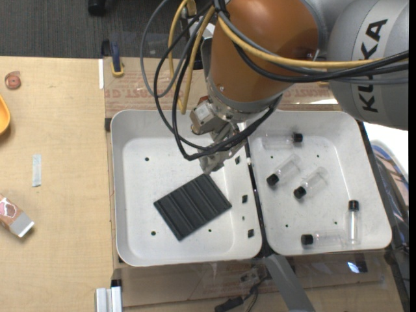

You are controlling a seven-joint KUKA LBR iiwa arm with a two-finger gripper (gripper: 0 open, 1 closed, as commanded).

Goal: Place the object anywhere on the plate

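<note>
A dark grey ribbed plate (193, 205) lies flat and turned at an angle in the left bin (130, 174), near its front middle. Several clear vials with black caps lie in the right bin (364, 174): one at the back (286, 139), a pair in the middle (283, 172) (311, 182), and two near the front right (352, 218) (324, 240). My gripper (212, 161) hangs over the left bin's back right part, just above the plate's far corner. The orange wrist band and cables hide most of it, and no vial shows at its tip.
The wooden benchtop (52, 142) lies to the left, with a small metal strip (36, 170) and a wrapped item (13, 216) on it. The divider (255, 194) between the bins runs just right of the gripper. Loose cables (175, 77) loop over the left bin's back wall.
</note>
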